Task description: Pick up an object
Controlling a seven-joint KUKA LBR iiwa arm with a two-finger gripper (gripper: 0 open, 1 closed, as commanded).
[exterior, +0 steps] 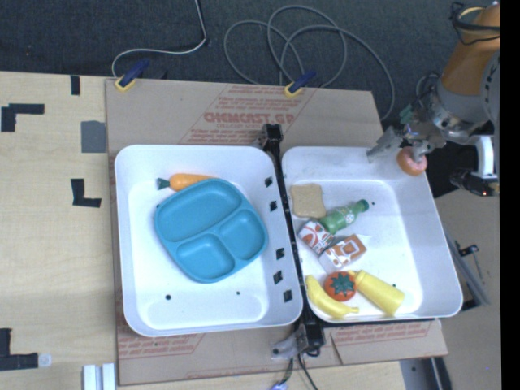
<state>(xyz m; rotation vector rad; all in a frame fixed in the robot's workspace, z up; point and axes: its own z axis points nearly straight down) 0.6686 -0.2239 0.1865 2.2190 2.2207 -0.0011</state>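
A small pinkish-red ball is seen just beneath the claw at the far right corner of the right bin, though whether it is actually gripped cannot be told from the slanted overhead view. If it is held, the pick is judged nearly done, with only a clear lift remaining. Left untouched well below and left of the claw are a green bottle, a tomato and a banana.
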